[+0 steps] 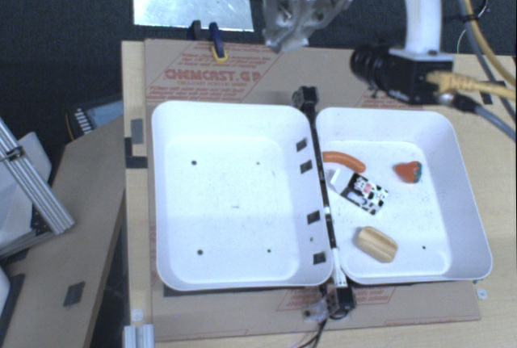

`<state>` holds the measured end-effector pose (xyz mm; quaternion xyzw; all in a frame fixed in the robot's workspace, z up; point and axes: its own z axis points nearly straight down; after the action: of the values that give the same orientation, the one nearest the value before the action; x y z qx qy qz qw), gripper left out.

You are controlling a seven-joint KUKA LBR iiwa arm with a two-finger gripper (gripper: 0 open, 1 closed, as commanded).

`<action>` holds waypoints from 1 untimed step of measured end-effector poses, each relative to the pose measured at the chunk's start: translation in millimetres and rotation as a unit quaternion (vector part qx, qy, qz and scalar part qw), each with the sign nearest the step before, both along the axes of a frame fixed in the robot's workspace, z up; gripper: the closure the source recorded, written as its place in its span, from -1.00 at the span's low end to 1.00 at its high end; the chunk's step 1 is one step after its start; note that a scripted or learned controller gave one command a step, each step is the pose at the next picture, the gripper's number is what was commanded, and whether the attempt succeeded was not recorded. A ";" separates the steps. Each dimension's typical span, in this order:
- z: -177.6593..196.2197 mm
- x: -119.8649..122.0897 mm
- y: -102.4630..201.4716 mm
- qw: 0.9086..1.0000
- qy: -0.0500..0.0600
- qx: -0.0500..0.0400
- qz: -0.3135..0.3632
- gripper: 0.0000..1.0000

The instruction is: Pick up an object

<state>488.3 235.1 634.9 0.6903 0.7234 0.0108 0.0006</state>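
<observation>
**Tool high at twelve o'clock, four items in the right bin**

We see the tool (pixel 284 19) at the top of the frame, above the far edge of the counter (pixel 137 169), well apart from both bins. Its body is blurred and partly cut off by the upper edge, so we cannot tell its state or whether it has hold of anything.

The right bin (pixel 460 177) holds four things. An orange sausage-shaped piece (pixel 344 161) lies at about eleven o'clock within it. Just beside that, toward the centre, sits a black-and-white patterned block (pixel 365 193), too small for us to name. A red and green strawberry-like toy (pixel 409 171) rests at about one o'clock. A tan bread-roll shape (pixel 376 244) lies at six o'clock.

The left bin (pixel 174 177) adjoins it.
</observation>
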 end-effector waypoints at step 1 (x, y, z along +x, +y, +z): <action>10.9 0.3 -0.1 1.000 -0.001 0.001 0.001 1.00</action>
<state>488.5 235.0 645.8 0.6895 0.7242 0.0118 0.0008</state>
